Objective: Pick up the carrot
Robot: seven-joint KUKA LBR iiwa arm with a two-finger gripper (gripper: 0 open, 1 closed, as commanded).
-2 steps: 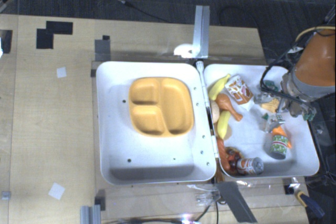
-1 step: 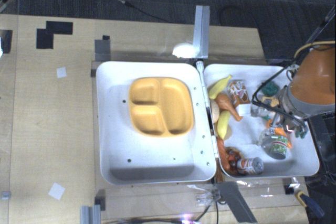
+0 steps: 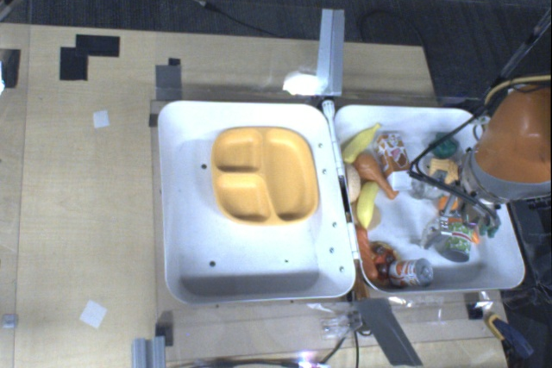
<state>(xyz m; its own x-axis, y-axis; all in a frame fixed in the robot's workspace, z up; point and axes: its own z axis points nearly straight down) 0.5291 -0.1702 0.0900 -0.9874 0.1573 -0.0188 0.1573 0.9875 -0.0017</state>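
Camera view, from above: the carrot [image 3: 450, 204], a small orange piece, lay in the right bin [image 3: 509, 271] among mixed clutter, directly beneath the pincer [image 3: 455, 211], whose opening could not be made out. The yellow divided tray [image 3: 263, 174] occupied the left bin [image 3: 185, 211]. The carrot was probably light, rigid and smooth; a grip across its thicker middle would likely resist slipping.
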